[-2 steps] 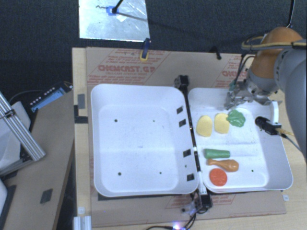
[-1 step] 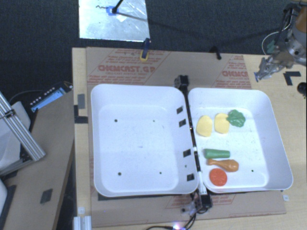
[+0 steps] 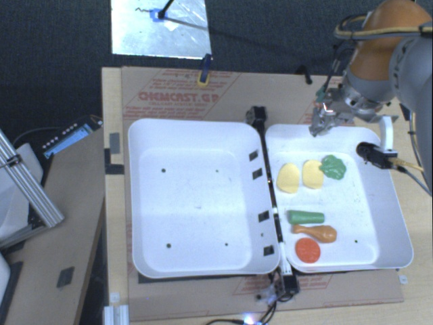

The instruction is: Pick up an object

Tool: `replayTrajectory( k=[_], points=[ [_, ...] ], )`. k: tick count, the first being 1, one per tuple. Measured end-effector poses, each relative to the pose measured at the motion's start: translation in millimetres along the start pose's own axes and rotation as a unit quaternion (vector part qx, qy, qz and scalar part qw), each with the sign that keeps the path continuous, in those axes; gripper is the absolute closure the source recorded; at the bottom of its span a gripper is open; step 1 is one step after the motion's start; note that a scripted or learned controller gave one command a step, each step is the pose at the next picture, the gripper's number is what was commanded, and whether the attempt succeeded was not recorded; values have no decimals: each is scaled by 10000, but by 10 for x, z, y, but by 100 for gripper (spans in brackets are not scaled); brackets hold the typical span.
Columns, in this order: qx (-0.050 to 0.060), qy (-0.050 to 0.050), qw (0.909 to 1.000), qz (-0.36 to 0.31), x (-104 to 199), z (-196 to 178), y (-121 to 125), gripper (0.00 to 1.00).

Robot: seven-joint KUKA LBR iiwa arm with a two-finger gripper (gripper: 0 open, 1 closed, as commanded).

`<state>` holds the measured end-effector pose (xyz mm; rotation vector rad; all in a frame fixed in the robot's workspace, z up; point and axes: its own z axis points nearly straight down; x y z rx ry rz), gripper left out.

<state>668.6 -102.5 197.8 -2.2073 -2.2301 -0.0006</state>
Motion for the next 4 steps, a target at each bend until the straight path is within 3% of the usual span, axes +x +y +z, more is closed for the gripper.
replayTrajectory(
  k=[1, 3, 4],
  points=[
    [-119, -46, 9999, 49, -340, -1607, 11, 100],
    [-35, -1, 10000, -15, 1515, -2190, -251, 100],
    [-22, 15, 10000, -41, 2766, -2319, -618, 100]
  ],
)
